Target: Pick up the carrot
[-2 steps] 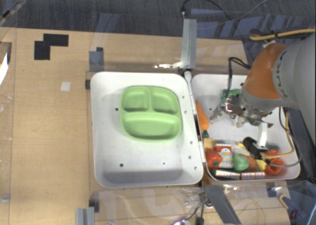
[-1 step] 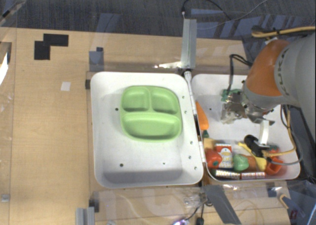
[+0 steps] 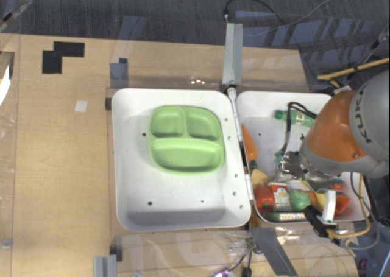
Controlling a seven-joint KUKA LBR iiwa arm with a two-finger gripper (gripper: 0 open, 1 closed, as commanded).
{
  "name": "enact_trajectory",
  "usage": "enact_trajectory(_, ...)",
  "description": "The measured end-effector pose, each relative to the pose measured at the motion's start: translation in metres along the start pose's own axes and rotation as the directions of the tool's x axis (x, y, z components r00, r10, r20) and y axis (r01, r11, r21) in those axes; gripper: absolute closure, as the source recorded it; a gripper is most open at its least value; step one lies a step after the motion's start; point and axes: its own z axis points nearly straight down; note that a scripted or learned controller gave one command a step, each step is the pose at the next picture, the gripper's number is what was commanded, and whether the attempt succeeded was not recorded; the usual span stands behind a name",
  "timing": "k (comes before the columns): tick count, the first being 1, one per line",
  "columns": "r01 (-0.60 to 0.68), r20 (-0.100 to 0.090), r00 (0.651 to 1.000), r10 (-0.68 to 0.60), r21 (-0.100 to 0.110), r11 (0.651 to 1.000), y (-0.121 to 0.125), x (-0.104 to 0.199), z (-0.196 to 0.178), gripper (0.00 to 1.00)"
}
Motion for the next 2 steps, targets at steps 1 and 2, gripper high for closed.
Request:
enact_trajectory(1,-0.160,0.004,0.987,0.160,0.016,0.987,0.096,0.028,-0.092,1.00)
enact_trajectory(2,0.076,-0.001,0.997,-0.076,0.019,0.997,0.018,0.036,-0.092,1.00)
